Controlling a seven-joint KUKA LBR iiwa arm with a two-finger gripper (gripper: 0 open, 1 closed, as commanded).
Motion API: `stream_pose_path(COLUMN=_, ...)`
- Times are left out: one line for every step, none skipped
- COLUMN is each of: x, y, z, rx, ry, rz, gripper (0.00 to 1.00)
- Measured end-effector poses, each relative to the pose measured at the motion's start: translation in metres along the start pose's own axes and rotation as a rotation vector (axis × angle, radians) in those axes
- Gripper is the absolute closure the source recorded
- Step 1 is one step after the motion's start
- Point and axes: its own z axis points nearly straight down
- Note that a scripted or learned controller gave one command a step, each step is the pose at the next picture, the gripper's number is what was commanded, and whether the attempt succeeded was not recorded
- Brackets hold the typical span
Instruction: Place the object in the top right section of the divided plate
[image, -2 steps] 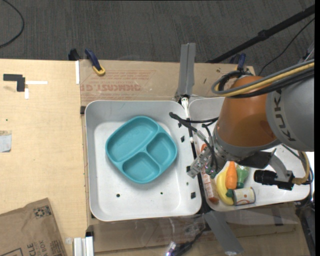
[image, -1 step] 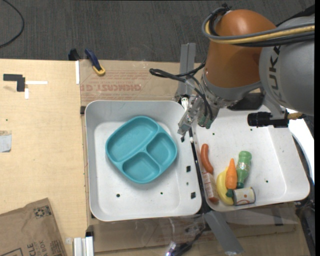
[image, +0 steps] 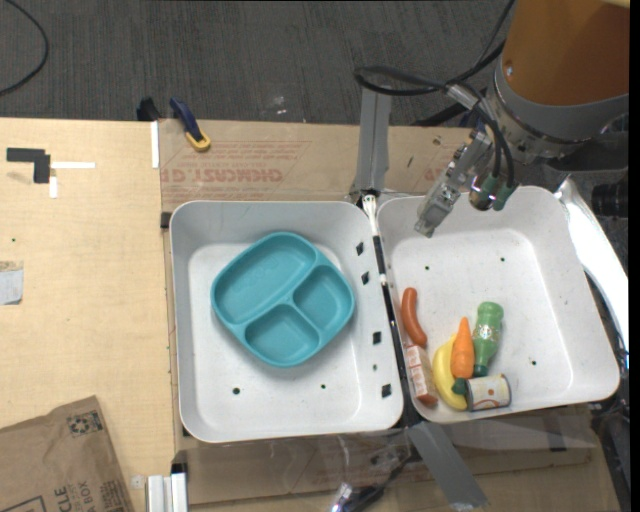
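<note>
Reversed red print, not legible beyond a few mirrored letters, is seen on the cardboard sheet (image: 290, 160) behind the bins. A recycling mark and part of the words "CLE" and "BOX" are read on the brown cardboard box (image: 60, 460) at the lower left. A label is carried by the small can (image: 487, 391), but its writing is too small to be read.

The teal divided plate (image: 284, 297) is set in the left bin (image: 200, 400), turned at a slant; one large section and two smaller ones are formed by its ridges, and nothing is held in any of them.

In the right bin (image: 560, 300) a cluster of toy food is gathered near the front left corner: a red sausage (image: 413, 317) along the left wall, a yellow banana (image: 447, 380), an orange carrot (image: 462, 349) lying across it, a green bottle (image: 487, 333) just beside the carrot, and the can at the front.

The gripper (image: 432, 215) is hung over the back left corner of the right bin, well apart from the food, with nothing between its fingers; whether they are spread or pressed together cannot be told.
</note>
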Motion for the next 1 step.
stream_pose_path(x=0.0378, y=-0.007, z=0.0154, rx=0.001, ry=0.002, rz=-0.048, gripper=1.0)
